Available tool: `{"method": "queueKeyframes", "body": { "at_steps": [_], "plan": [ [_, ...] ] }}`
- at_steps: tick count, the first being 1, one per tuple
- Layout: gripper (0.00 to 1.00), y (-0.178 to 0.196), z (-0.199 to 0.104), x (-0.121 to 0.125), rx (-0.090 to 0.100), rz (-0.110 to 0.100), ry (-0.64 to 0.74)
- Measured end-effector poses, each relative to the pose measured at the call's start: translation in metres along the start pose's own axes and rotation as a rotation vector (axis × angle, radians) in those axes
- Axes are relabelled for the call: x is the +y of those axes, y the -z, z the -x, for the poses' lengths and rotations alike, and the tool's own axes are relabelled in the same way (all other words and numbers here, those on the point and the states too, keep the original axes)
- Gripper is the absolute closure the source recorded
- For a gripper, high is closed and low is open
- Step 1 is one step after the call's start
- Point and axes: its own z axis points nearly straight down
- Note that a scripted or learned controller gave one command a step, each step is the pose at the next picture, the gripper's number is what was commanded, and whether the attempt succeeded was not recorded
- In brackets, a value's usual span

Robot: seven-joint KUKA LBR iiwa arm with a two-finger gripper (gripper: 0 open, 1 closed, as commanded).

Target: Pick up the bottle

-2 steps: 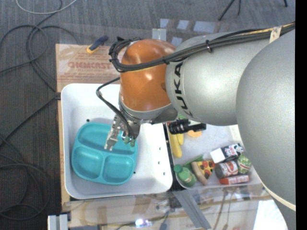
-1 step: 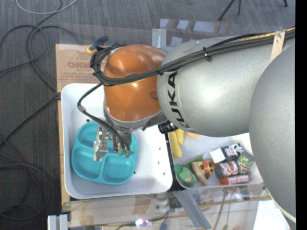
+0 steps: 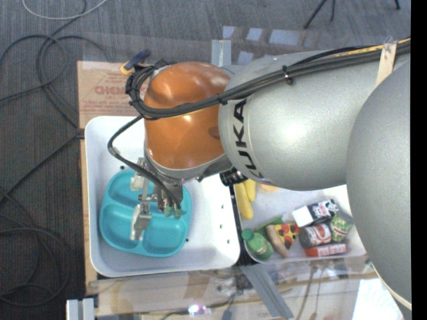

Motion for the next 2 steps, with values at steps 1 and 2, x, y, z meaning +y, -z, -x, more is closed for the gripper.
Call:
{"method": "queueKeyframes", "body": {
  "at_steps": [1, 2],
  "plan": [
    [0.00, -0.026, 0.003, -0.027, 0.001, -0.001, 0.273],
    [0.00, 0.023, 0.015, -0.043, -0.001, 0.001, 0.481]
  ]
}}
